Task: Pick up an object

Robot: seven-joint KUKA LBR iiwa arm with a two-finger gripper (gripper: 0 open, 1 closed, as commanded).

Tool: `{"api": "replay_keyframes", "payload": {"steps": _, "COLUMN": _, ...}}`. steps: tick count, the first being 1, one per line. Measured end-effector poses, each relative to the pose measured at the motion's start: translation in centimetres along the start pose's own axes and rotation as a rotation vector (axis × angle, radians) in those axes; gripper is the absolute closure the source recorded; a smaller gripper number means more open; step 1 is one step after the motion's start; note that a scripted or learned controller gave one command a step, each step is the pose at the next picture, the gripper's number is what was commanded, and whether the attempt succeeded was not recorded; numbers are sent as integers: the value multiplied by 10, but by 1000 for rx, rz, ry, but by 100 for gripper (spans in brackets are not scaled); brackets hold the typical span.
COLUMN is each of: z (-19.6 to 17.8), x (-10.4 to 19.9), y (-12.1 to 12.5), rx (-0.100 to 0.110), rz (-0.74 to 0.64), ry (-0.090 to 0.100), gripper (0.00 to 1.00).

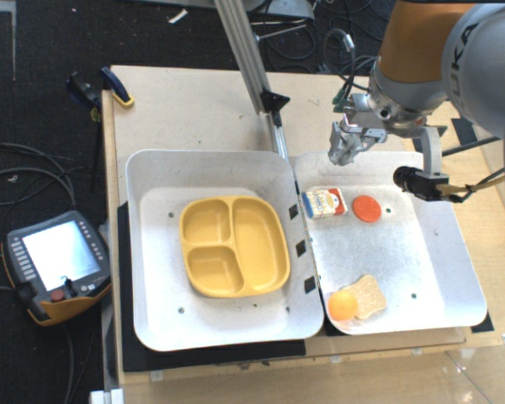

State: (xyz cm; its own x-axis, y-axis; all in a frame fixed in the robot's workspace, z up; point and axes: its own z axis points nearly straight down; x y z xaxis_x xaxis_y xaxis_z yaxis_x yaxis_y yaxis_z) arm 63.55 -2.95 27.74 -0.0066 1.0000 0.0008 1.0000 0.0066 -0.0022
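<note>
Currently at approach step: grey arm with orange band (429, 32) reaching in from the right, pincer (347, 152) hanging above the far edge of the right shallow white bin (442, 251), nothing seen between its tips. State of pincer: cannot tell whether open or closed from this slanted view.

Candidate things, all in the right bin: small white carton with red-and-yellow label (323, 202) lying near the bin's far left corner, just beside the dividing wall; flat round red-orange disc (367, 209) just beside the carton, apart from it; orange ball-like piece (342, 304) touching a tan bread-slice shape (370, 296) at the near left corner. Left shallow white bin (151, 183) carrying a yellow three-compartment plastic tray (234, 246), compartments bare.

Nearest to pincer: carton and disc, both below and slightly nearer the camera than the tips. No contact with anything yet.

Judgement on next move: short shift toward the chosen thing, then straight descent with jaws wide enough to straddle it. Carton probably the better bet, with some height to close on; disc looks low and flat, likely to slip out. Risk with carton: closeness to bin wall, little room for the finger on that side.
</note>
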Motion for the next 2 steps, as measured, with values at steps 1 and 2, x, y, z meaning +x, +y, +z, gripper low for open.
{"api": "replay_keyframes", "payload": {"steps": 1, "z": 3, "x": 49, "y": -16, "rx": 0, "rz": -1, "ry": 0, "gripper": 100}}
{"api": "replay_keyframes", "payload": {"steps": 2, "z": 7, "x": 102, "y": -43, "rx": 1, "rz": -2, "ry": 0, "gripper": 100}}
